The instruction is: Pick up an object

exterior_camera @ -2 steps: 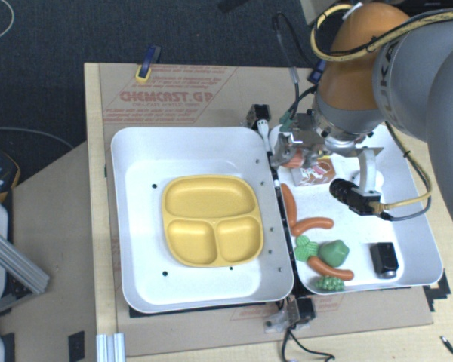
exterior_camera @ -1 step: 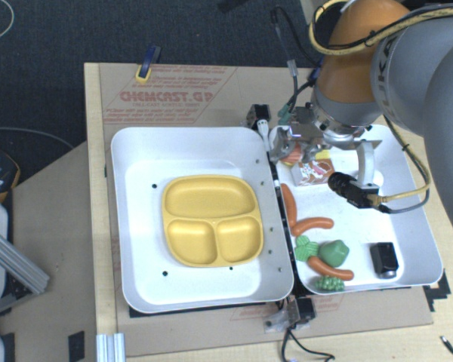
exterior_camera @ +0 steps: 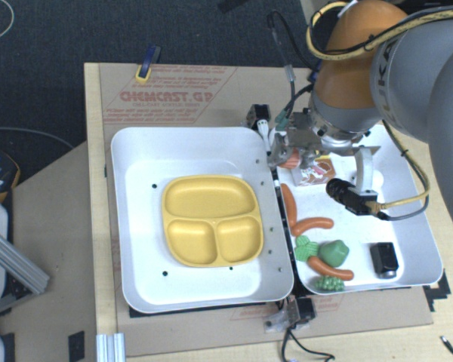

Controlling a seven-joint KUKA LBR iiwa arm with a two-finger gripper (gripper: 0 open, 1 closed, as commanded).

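My gripper (exterior_camera: 293, 151) hangs low over the far left corner of the right bin (exterior_camera: 415, 225), right by the wall between the two bins. Just below and to the right of it lies a red and white packet (exterior_camera: 315, 173). A small orange-red piece (exterior_camera: 291, 160) shows at the gripper's tip, partly hidden by it; I cannot tell whether it is held. Nearer the front lie two orange sausages, one lengthwise (exterior_camera: 288, 201) and one crosswise (exterior_camera: 312, 224).
The right bin's front holds a green pepper (exterior_camera: 334, 251), a leafy green piece (exterior_camera: 305, 246), a carrot (exterior_camera: 331, 270), a small green sprig (exterior_camera: 328, 283) and a black block (exterior_camera: 384, 259). The left bin (exterior_camera: 136, 202) holds a yellow divided plate (exterior_camera: 211, 219). The arm's bulk (exterior_camera: 362, 59) overhangs the right bin's far side.
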